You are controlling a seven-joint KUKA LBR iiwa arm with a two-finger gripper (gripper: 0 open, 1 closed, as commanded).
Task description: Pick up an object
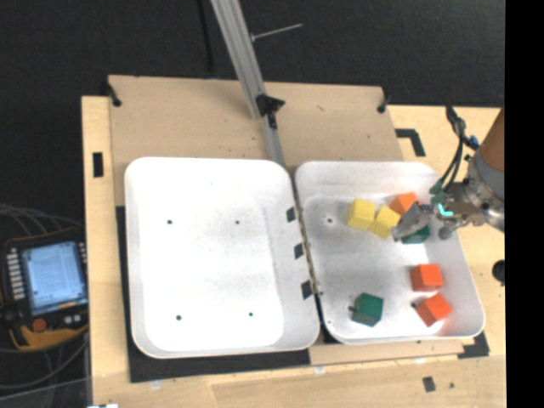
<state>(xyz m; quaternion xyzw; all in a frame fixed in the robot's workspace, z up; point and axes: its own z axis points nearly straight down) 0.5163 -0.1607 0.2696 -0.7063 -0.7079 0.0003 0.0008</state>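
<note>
The right bin (382, 177) holds several small blocks. Two yellow blocks (361, 213) (387, 221) lie side by side near its middle, with an orange block (404, 202) just right of them. My gripper (418, 223) reaches in from the right edge and sits low over the bin, right beside the orange block and the nearer yellow one. A dark green block (416, 237) peeks out just under the gripper; whether it is gripped is hidden. Two more orange blocks (426, 276) (434, 309) and another green block (367, 308) lie toward the bin's front.
The left bin (212, 253) lies beside the right one, with clips along the shared edge (302, 249). A slanted metal pole (242, 49) rises behind the bins. A handheld pendant (47, 283) sits off the bench at the left.
</note>
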